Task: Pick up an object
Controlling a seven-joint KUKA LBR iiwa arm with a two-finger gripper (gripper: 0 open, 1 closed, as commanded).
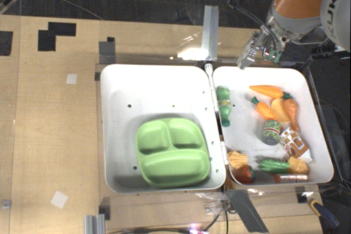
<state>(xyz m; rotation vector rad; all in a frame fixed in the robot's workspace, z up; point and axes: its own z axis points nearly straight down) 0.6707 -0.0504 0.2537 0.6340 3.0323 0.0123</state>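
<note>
At the near edge of the right bin (pixel 321 118), a red stick-shaped item (pixel 290 177) is laid flat with its long axis left to right, and just beyond it a green vegetable (pixel 277 165) is laid the same way. A yellow corn piece (pixel 299 164) is set at their right ends, and a ridged tan piece (pixel 237 159) with a dark red item (pixel 244 174) at the left. Further in, a small printed box (pixel 292 142) and a grey-green can (pixel 271 131) are seen side by side, touching. Beyond these, three orange carrots (pixel 267 91) are grouped, the farthest lying left to right, one (pixel 290 111) pointing near to far. A green bottle-like toy (pixel 223 105) is laid against the left wall, its long axis near to far. In the left bin (pixel 115 118), a green divided tray (pixel 172 152) is seen. The claw (pixel 260 52) is held over the table just past the right bin's far rim, well apart from every item; nothing is seen between its fingers, and how wide they stand cannot be told.
</note>
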